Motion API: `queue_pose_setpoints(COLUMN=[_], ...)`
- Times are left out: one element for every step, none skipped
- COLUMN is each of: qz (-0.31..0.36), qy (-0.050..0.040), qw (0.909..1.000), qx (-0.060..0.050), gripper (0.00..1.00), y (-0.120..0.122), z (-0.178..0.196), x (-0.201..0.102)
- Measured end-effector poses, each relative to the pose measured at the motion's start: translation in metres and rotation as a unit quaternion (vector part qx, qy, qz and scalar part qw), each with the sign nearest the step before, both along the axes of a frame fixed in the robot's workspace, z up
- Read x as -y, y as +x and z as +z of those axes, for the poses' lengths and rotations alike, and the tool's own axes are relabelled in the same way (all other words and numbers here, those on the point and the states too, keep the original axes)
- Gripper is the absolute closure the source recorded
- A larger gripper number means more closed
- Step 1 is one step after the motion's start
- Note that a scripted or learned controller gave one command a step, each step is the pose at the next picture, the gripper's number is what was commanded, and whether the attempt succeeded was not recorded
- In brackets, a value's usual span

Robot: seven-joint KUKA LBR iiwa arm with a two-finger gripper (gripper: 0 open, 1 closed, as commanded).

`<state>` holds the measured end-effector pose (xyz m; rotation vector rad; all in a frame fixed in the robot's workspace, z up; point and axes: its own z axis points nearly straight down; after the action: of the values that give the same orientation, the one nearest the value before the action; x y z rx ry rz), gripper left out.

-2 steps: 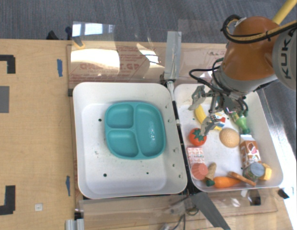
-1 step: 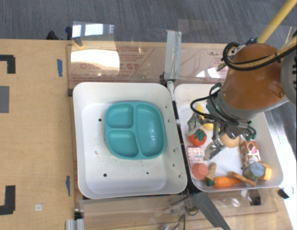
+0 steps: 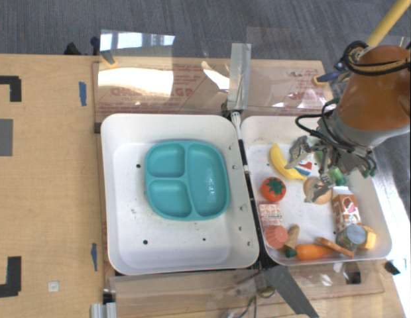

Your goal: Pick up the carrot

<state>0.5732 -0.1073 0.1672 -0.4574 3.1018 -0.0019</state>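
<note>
The carrot [image 3: 314,251] is seen lying flat along the near wall of the right bin [image 3: 381,204], its green end pointing left. Just to its left a small brown piece [image 3: 292,233] and a round pink item [image 3: 276,236] are noted, with a pink-patterned packet [image 3: 270,213] behind them. A bottle with a red label [image 3: 347,217] lies just right of the carrot. Farther back, a tomato [image 3: 273,189] and a banana [image 3: 283,162] are recorded. The gripper [image 3: 316,169] is held above the bin's middle, well apart from the carrot; whether it is spread or closed cannot be told. A teal divided plate [image 3: 187,179] rests in the left bin [image 3: 119,197].
</note>
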Motion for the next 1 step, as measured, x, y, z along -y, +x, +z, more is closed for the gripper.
queue_pose_setpoints(qz=[0.115], qy=[0.0007], qw=[0.9934], qx=[0.002], gripper=[0.00], y=[0.0165], z=[0.0193], x=[-0.0711])
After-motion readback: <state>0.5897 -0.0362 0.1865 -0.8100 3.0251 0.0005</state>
